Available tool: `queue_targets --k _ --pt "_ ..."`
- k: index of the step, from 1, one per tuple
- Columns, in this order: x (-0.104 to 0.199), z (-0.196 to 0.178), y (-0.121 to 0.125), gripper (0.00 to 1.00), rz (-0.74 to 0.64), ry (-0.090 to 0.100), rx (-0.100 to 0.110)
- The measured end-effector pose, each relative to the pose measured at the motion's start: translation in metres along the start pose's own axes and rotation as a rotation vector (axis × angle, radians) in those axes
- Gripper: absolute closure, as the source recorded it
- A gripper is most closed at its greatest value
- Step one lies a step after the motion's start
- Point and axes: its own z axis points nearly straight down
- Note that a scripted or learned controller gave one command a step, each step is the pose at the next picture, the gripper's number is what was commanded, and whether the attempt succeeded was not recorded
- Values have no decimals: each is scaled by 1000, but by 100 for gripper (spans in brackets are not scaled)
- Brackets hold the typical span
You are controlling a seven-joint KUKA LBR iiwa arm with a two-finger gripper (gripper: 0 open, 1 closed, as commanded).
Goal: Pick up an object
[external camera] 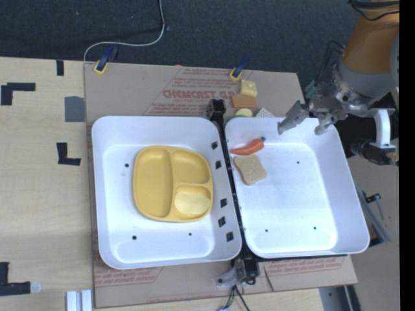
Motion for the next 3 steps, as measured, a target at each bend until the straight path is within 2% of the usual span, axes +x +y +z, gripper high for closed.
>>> queue_targets --k 1,2,3 --pt "24 97 31 0 -1 0 1" --pt "19 199 63 0 -2 -2 -4" --pt "27 197 44 0 1 -1 0"
